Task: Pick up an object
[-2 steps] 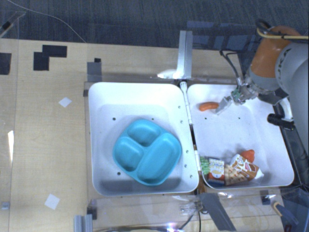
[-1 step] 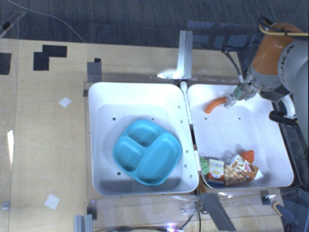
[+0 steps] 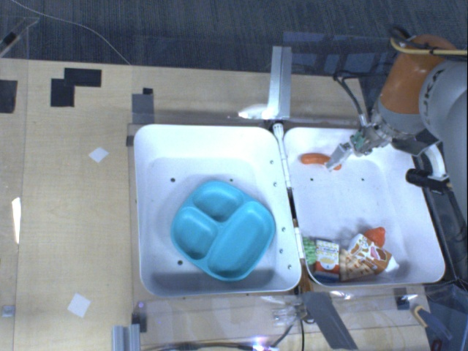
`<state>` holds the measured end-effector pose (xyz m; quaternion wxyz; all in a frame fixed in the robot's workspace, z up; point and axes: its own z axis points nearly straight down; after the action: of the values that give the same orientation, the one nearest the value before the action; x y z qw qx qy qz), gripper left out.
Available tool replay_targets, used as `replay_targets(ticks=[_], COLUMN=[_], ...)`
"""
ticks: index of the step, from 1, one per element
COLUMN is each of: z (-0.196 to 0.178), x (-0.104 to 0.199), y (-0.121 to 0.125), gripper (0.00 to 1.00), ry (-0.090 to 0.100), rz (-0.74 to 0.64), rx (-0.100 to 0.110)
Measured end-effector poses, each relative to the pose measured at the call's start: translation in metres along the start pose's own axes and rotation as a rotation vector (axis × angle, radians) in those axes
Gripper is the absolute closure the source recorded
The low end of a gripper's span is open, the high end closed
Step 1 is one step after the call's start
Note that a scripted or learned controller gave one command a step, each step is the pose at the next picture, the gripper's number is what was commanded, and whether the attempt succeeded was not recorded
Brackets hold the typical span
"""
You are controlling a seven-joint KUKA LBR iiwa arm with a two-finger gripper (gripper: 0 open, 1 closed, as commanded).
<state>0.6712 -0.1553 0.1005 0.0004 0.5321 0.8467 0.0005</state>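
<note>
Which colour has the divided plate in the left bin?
Blue, light turquoise; the divided plate shows clearly in the camera view.

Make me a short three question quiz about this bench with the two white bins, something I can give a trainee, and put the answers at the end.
1. True or false: the blue divided plate lies in the right bin.
2. Which thing lies nearest the claw? A) the orange carrot-like piece B) the snack packets C) the blue divided plate
3. Fill in: the snack packets sit at the ____ edge of the right bin, near or far from the camera?

Key:
1. False; it lies in the left bin.
2. A; the claw hovers just right of it, at the right bin's far end.
3. Near.
</note>
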Motion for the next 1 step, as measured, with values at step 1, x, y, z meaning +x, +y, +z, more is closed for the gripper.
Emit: replay_targets(ticks=[1], z=[0.0001], x=[-0.0003], y=[-0.0002], gripper=[0.0], ry=[-0.001], rz=[0.0], rx=[0.0])
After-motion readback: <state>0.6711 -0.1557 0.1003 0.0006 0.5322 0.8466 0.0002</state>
